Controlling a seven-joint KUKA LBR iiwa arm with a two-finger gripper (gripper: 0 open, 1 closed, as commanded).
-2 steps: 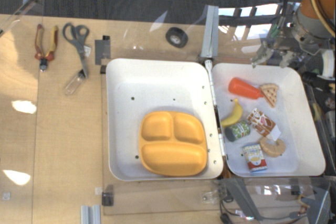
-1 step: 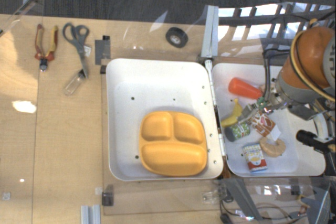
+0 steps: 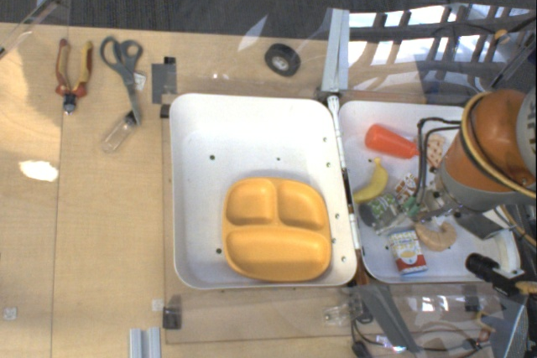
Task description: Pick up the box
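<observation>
The box (image 3: 408,252) is a small white carton with a red lower end and a printed front. It lies flat near the front edge of the right bin (image 3: 369,260). My gripper (image 3: 416,202) hangs low over the middle of that bin, a little behind the box and apart from it. The arm's grey wrist and orange band (image 3: 495,138) hide the bin's right part. The box is not in the gripper's hold.
A yellow banana (image 3: 374,182), an orange cone-shaped toy (image 3: 391,141), a greenish cluttered item (image 3: 383,210) and a tan round piece (image 3: 437,236) crowd the right bin around the gripper. The left bin (image 3: 252,121) holds a yellow divided tray (image 3: 276,228). Pliers, scissors and a tape roll lie on the bench.
</observation>
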